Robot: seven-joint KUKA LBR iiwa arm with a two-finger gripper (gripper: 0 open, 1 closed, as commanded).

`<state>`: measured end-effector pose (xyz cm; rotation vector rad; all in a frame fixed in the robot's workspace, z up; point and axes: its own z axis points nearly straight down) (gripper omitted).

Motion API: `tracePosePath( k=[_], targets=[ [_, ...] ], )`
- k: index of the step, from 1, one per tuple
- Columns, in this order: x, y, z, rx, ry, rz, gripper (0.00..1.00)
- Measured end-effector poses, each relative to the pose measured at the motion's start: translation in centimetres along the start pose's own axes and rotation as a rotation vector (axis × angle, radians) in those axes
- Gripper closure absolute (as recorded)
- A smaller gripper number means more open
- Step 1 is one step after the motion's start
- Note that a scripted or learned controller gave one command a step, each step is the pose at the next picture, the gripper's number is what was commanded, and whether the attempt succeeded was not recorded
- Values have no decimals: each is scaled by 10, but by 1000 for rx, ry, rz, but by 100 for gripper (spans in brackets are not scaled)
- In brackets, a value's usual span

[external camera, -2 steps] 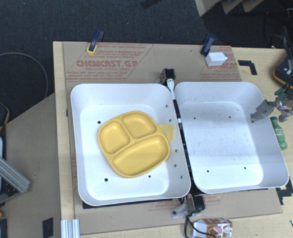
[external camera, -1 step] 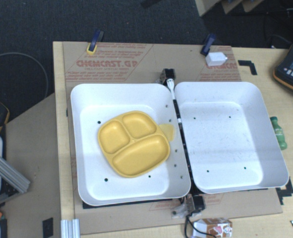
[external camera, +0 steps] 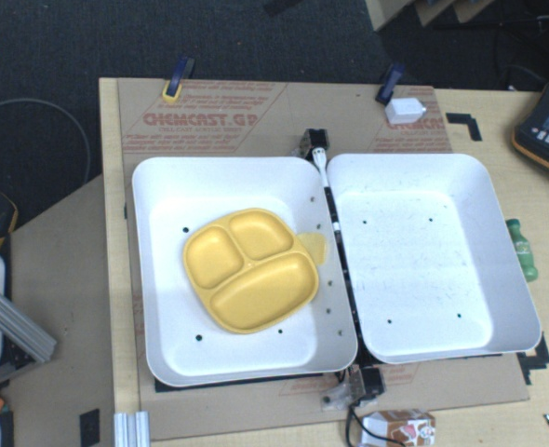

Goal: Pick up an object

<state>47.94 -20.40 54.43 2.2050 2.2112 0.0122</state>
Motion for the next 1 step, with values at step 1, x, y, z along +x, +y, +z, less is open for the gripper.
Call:
tracePosePath(
  k=[1],
  targets=[
    [0, 1, -3, 11, 2, 1, 100]
  ],
)
